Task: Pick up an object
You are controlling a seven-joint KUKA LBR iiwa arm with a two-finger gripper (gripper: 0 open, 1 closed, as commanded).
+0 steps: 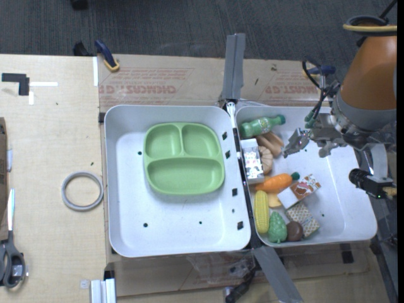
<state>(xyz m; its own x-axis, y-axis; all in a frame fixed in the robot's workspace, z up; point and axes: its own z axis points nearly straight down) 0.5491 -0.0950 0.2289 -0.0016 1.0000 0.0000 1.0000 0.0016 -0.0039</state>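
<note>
Arm over the right bin, nothing held that I can see.

I see the left bin (pixel 120 188) holding a green divided plate (pixel 184 158); the right bin (pixel 341 201) holds the toy food: green bottle (pixel 260 125), carrot (pixel 276 182), corn cob (pixel 260 211). The gripper (pixel 297 142) hangs above the bin's upper part, beside the bottle; I cannot tell how its claw is set.

I see a robotics lab: a wooden bench (pixel 50 169) with cardboard sheet (pixel 158 81), tape roll (pixel 83 190), scissors (pixel 11 257), two white bins (pixel 120 188) and dark carpet floor (pixel 189 11).
</note>
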